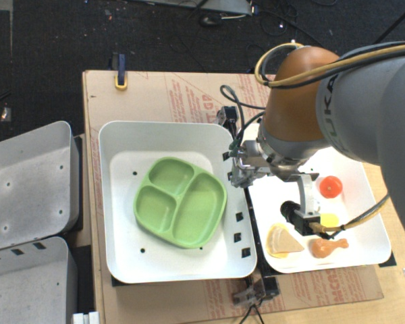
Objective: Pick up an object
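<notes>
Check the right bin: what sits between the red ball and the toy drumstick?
A small yellow block sits there, roughly midway between the red ball and the toy drumstick, as the camera view shows. I cannot tell whether it touches the drumstick.

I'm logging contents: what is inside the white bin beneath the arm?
A red ball, yellow block, pale wedge and orange toy drumstick lie in the white bin. The arm covers its upper part, so anything there is hidden.
</notes>
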`<state>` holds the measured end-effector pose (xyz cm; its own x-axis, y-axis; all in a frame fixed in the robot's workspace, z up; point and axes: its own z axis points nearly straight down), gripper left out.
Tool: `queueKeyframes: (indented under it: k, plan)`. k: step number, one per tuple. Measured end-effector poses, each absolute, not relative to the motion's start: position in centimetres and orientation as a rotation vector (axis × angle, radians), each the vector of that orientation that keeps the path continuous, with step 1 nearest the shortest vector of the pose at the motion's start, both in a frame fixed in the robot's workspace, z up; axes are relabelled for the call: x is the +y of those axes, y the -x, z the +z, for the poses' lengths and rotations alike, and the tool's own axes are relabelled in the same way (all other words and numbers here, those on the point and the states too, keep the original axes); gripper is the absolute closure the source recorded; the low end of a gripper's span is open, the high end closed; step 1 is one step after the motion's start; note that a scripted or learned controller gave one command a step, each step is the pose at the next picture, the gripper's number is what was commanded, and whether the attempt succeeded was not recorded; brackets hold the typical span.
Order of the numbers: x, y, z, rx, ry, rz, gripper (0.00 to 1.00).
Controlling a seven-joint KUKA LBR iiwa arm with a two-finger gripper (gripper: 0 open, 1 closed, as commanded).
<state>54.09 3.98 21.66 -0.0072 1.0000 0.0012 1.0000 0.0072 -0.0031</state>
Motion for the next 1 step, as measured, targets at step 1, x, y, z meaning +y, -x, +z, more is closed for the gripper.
queueKeyframes:
  k: [1]
  plan:
    - [8.94,-52.13,21.88,-2.228,2.21,0.001,1.0]
